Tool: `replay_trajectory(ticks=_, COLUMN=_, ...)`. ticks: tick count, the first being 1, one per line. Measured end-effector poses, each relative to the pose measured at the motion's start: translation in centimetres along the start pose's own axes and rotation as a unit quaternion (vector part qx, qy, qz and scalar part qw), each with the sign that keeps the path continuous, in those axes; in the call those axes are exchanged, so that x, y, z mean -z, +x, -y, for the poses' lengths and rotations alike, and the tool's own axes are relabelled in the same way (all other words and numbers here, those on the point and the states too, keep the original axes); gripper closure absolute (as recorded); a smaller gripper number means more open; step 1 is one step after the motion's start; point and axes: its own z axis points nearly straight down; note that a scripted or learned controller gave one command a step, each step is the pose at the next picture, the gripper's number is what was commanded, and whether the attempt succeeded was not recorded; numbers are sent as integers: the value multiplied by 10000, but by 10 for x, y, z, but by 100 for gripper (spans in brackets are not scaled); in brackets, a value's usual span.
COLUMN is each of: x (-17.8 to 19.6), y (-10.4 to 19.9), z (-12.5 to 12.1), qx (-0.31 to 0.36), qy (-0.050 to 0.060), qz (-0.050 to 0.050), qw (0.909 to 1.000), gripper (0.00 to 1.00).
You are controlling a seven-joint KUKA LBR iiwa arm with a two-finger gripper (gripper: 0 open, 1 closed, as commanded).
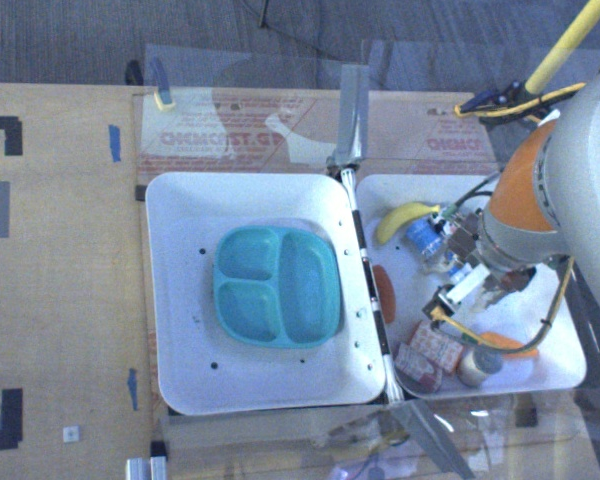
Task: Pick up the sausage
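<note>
Sausage-wise, the small reddish-brown sausage [384, 294] lies along the left wall of the right white bin [570, 368], centre-right of frame, so the end effector [458, 290] (can't tell its opening from here) should shift left and drop straight down, clear of the wall.

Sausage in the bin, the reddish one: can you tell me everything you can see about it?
The sausage is a small, smooth, reddish-brown oblong with rounded ends, and it looks whole. It lies flat on the floor of the right bin, against that bin's left wall, its length running along the wall. A banana lies above it and a reddish packet lower right; neither looks to be touching it. The end effector hangs to its right, apart from it.
</note>
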Motion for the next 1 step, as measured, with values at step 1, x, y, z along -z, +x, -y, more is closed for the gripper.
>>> replay_trajectory(ticks=1, x=-2, y=28, z=-67, qx=36, qy=8, qz=13, qw=10000, gripper=0)
